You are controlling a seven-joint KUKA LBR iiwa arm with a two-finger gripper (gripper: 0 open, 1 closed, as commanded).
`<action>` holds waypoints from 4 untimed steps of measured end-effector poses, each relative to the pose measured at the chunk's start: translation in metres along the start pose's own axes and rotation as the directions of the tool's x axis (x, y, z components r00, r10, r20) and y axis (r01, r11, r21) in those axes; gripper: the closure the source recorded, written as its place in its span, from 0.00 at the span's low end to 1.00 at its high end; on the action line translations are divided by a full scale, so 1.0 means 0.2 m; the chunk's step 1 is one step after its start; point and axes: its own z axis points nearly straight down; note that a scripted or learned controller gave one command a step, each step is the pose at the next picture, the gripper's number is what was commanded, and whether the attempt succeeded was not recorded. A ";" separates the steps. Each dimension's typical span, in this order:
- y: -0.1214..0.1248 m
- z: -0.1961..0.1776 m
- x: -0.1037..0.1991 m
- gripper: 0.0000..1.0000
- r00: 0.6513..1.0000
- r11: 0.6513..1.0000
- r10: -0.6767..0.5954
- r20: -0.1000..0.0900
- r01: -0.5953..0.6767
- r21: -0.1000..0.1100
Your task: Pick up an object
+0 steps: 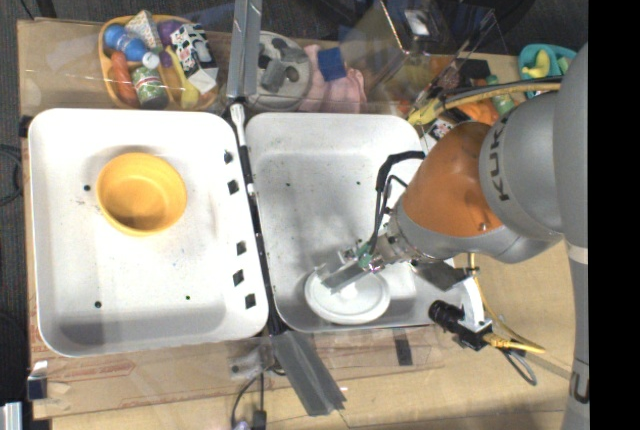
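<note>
My jaws hang low over the round white plastic lid [347, 299] in the right shallow white bin [300, 168]; whether they are open, I cannot tell.

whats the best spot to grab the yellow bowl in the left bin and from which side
Grip the yellow bowl by its rim, coming straight down from above. It sits upright with its mouth open to the camera, so one finger could go inside the wall and one outside. It lies apart from the left bin walls, so any rim section looks reachable; the edge nearer the arm is probably easiest.
</note>
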 end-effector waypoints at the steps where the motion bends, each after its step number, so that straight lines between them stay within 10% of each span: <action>1: 0.10 0.03 -0.12 0.00 0.971 0.971 0.241 -0.004 -0.240 0.009; 2: 0.14 0.03 0.13 0.00 0.981 0.981 0.194 0.000 -0.194 0.002; 3: 0.35 0.03 -0.06 0.00 0.918 0.918 0.396 -0.003 -0.396 0.008; 4: 0.29 0.03 0.09 0.00 0.971 0.971 0.240 -0.001 -0.240 0.002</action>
